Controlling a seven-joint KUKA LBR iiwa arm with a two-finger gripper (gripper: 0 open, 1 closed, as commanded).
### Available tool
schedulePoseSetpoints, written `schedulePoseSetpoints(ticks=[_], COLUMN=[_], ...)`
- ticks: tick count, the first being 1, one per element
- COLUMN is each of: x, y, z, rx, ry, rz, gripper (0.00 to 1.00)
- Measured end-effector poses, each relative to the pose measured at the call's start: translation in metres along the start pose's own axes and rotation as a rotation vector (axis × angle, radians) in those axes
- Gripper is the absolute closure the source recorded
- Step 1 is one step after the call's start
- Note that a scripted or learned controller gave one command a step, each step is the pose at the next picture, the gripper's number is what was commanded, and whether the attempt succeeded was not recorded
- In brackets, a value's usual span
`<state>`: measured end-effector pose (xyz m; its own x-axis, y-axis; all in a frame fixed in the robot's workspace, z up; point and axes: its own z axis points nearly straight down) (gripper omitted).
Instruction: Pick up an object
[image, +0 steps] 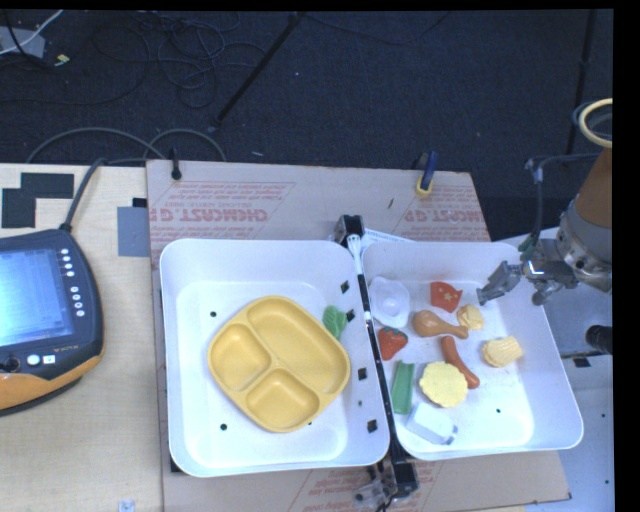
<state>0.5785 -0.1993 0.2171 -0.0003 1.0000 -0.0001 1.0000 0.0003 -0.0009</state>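
The pincer (512, 282) hangs at the right bin's (560, 400) upper right corner, its two grey fingers spread apart with nothing between them, one tip reaching left over the bin's edge and the other angled down toward the rim. Behind it, further right, the arm's (600, 200) orange band rises out of the frame. Just left of and below the pincer lie the loose pieces: a small yellow lump (470, 317) nearest to it, a red piece (445, 295) a little further left, and a tan drumstick (438, 324) beside them. Below the pincer sit a ridged yellow piece (501, 351), an orange carrot-like stick (459, 361), and a larger yellow ruffled piece (443, 384); further down-left are a green stick (402, 387) and a white block (433, 424) (its shape is hard to make out against the white floor). A small clear cup (389, 298) and a red wedge (392, 343) rest near the divider, well left of the pincer. Across the divider, the left bin (190, 420) carries a yellow three-compartment tray (278, 362), with a small green piece (334, 320) touching its upper right edge. Both bins rest on a brown cardboard sheet (240, 205) printed with red lettering, laid over a pale wooden bench (100, 430). Far to the left sits a handheld pendant (45, 310) with a lit screen. Beyond the bench the floor (330, 80) is dark carpet strewn with black cables.
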Motion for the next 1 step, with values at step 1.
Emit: schedulePoseSetpoints(ticks=[1], x=[0.1303], y=[-0.0526], z=[-0.0884], rx=[-0.002], ry=[0.004], rz=[-0.011], gripper=[0.0])
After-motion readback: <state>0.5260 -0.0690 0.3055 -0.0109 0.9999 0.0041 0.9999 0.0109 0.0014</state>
